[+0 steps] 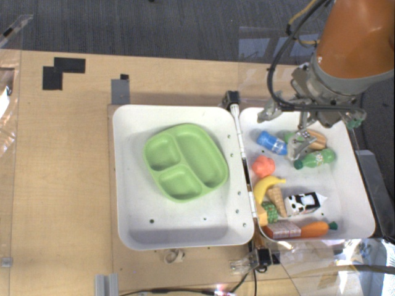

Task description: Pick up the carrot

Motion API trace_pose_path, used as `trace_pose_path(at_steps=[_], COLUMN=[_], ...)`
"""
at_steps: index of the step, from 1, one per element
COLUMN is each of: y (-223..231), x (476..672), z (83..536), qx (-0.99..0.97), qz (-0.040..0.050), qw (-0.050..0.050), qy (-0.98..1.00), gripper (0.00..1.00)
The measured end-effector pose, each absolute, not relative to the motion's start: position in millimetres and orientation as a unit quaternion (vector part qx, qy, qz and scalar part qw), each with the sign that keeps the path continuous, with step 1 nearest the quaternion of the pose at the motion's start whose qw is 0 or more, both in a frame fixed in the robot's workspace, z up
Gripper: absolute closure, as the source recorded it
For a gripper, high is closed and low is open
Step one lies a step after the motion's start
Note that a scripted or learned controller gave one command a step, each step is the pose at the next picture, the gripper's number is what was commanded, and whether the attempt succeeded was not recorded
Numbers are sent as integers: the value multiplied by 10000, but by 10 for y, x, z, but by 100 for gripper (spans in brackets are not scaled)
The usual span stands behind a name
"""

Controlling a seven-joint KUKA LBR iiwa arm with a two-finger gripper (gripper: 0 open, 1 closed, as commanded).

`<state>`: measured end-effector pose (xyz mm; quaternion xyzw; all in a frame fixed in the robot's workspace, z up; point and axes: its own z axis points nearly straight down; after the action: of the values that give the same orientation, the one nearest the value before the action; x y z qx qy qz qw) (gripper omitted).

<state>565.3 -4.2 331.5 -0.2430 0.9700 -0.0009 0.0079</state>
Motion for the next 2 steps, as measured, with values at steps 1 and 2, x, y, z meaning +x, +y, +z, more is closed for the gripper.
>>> trace_pose_path(at_steps=[1, 2], y=[543, 541], x=[5063, 5117], z=[2145, 2304], qx=[-2185, -2184], qz=[22, 8], qw=[6, 105], qy=[9758, 9758], gripper=[0, 100])
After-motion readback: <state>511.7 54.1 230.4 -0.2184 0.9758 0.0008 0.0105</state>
